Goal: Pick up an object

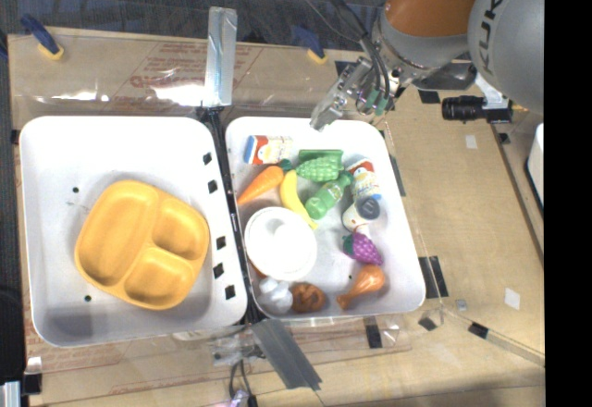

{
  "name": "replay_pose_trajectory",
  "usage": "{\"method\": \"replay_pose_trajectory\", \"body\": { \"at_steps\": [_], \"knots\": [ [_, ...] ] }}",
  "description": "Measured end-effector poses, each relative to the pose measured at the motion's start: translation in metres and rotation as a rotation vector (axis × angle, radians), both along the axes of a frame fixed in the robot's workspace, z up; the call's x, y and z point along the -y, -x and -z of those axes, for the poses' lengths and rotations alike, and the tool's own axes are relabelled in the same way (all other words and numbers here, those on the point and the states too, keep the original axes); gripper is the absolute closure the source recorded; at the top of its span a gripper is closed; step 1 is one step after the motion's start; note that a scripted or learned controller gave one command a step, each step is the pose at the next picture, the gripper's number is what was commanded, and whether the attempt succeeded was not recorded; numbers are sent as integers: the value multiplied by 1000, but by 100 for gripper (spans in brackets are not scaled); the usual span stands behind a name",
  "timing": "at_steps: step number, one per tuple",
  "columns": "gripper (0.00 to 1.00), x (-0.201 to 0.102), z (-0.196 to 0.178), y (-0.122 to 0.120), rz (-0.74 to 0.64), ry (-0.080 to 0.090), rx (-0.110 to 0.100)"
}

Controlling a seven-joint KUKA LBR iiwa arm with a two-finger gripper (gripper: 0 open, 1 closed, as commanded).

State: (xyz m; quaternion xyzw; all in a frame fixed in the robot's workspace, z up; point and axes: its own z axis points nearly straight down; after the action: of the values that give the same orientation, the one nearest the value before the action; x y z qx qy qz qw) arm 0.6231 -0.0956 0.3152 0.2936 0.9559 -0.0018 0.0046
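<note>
**Gripper poised over the far rim of the right bin, no object yet taken**

The gripper hangs at the far edge of the right bin, tilted, with nothing visible between its fingers; whether they stand apart or together cannot be told from this slant. The pick is judged to be at its opening stage — approach made, descent and grasp both left to do.

Candidate objects lie just below and ahead of the gripper. Nearest, almost under the fingertips, is a small carton with red and blue print. Beside it sits a green corn cob, knobbly in surface, and below that a green bottle, a banana and a carrot, touching or overlapping one another (a crowded pile, likely awkward to single out). Farther from the gripper rest a white bowl, purple grapes, a drumstick and a brown doughnut-like piece.

Well apart, across the divider, the left bin holds a yellow sectioned tray — smooth, shallow and lying flat
</note>
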Motion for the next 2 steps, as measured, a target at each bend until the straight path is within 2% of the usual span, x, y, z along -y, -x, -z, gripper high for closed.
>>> {"method": "replay_pose_trajectory", "body": {
  "at_steps": [1,2],
  "knots": [
    [100,0,-11,-1,-5,2,2],
    [100,59,-30,-18,113,-4,-4]
  ]
}}
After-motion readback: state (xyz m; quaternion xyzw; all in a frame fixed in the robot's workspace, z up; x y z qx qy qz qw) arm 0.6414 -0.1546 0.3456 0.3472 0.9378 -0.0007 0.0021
